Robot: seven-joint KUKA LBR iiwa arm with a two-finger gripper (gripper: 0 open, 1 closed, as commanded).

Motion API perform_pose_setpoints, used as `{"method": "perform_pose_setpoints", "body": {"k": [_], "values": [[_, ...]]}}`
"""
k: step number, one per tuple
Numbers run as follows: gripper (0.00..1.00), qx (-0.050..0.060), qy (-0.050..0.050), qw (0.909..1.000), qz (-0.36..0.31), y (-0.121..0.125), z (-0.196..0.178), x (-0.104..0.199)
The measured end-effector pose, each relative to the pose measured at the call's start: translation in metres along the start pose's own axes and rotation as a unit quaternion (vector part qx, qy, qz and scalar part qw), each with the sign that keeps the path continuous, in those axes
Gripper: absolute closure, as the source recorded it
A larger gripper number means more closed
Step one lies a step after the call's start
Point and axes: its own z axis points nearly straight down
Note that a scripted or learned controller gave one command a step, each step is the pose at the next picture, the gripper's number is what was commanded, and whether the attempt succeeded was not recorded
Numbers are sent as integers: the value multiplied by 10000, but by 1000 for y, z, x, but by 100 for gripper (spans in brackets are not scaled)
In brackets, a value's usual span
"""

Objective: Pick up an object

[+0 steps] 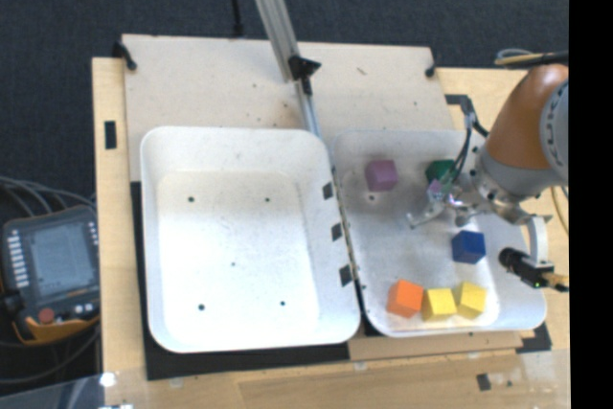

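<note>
**Operator:** Hovering over anything useful?

**Arm:** My gripper (442,203) hangs low in the right bin (383,326), near the green object (441,171) and up-left of the blue cube (468,246). Whether my fingers are apart or together I cannot tell; the wrist blurs into them from this angle, and nothing visibly sits between them.

**Operator:** What would make the grab clean?

**Arm:** Choosing one piece standing apart. The purple cube (381,174) and the blue one have room around them; the orange cube (405,298) and the two yellow cubes (457,301) crowd the near wall. I'd centre squarely over one, descend straight, close on flat faces.

**Operator:** Any labels or writing?

**Arm:** None I can read on the cubes or the bins; the handheld pendant (53,268) at the left is too small to make out
</note>
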Motion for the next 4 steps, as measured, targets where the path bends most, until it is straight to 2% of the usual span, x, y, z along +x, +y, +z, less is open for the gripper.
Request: {"method": "perform_pose_setpoints", "body": {"k": [1,2,3,4], "values": [[0,-19,-7,10000,9,1,14,-1],[100,-43,-9,10000,27,2,2,-2],[100,-48,-9,10000,-7,10,-45,-7],[100,-57,-15,10000,-17,12,-107,-16]]}}
